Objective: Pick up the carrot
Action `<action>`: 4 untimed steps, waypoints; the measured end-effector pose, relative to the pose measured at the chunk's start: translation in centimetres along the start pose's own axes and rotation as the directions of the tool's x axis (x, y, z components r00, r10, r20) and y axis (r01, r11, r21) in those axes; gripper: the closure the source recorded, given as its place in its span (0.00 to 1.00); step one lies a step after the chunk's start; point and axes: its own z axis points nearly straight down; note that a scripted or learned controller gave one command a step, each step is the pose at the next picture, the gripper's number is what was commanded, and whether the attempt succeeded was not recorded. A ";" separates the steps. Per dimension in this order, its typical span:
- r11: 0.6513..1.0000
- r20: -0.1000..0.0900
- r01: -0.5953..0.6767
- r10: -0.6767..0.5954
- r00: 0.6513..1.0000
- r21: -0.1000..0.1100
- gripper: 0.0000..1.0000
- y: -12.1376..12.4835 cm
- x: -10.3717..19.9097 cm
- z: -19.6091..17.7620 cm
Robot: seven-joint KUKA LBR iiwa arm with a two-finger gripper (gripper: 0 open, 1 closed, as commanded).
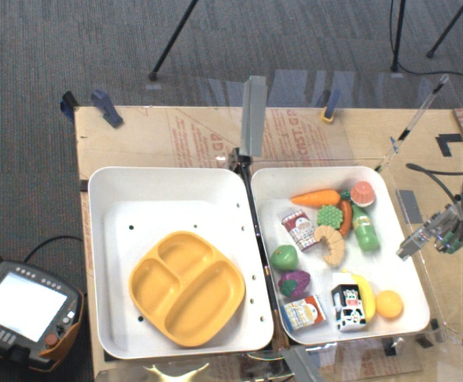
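The carrot is orange with a pointed left tip and lies on its side in the far part of the right bin. Its right end is next to a watermelon slice, and a green bumpy toy lies just in front of it. My gripper is at the right edge of the view, outside the right bin's right wall and well clear of the carrot. It is small and partly cut off by the edge.
The right bin also holds a green bottle, a small carton, a green apple, purple grapes, a banana, an orange and other toy foods. A yellow divided plate lies in the left bin.
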 end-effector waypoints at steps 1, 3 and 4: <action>0.997 0.000 -0.082 0.082 0.997 0.001 1.00 2.3 -3.6 -11.7; 0.998 -0.007 0.056 -0.056 0.998 0.005 1.00 -0.7 -1.2 -15.5; 0.992 -0.007 0.127 -0.127 0.992 0.004 1.00 -0.7 -1.3 -16.8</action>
